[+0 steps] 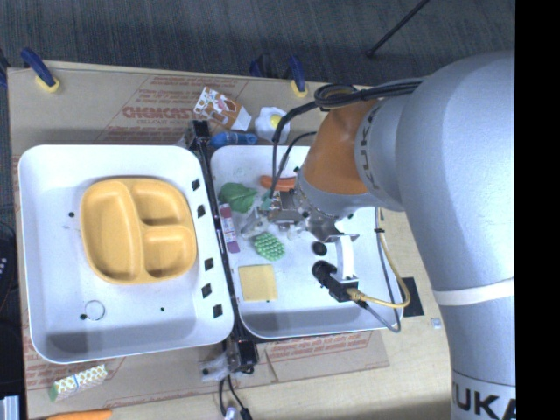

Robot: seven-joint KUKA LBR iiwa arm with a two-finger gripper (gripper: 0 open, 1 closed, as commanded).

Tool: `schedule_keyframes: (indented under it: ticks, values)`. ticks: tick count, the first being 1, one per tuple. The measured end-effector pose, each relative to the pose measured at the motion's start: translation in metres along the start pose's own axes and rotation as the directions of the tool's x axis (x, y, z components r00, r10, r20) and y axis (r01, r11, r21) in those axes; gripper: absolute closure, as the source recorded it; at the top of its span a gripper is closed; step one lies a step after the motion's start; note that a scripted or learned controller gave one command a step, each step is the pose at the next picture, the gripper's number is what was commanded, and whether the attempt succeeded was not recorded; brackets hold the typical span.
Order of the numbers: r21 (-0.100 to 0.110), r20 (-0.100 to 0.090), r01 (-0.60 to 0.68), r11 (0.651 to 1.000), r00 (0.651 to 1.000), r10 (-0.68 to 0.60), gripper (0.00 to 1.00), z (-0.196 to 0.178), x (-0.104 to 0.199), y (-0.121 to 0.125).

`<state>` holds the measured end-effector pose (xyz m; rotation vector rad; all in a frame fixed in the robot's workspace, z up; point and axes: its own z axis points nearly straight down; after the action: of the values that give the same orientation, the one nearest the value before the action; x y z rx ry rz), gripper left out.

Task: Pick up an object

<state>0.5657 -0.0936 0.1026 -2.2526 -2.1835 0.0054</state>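
A: Objects sit loose in the right bin [367, 318]: green ball [269, 247], yellow sponge [257, 282], green leaf toy [236, 196]. Nothing lifted yet.
B: Gripper [282, 212]?
A: Low over that clutter, beside the ball; can't tell its state, wrist blocks it. Grasp and lift remain.
B: Text?
A: "KUKA" on the arm [464, 147]. Red print on the cardboard [157, 110], unreadable. Yellow tray [138, 228] in the left bin [44, 234].
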Motion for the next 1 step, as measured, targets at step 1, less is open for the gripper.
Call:
schedule_keyframes:
  ticks: [1]
  values:
    - [-0.002, 0.001, -0.108, 0.994, 0.994, 0.108, 0.0, 0.0101, 0.0, 0.0879]
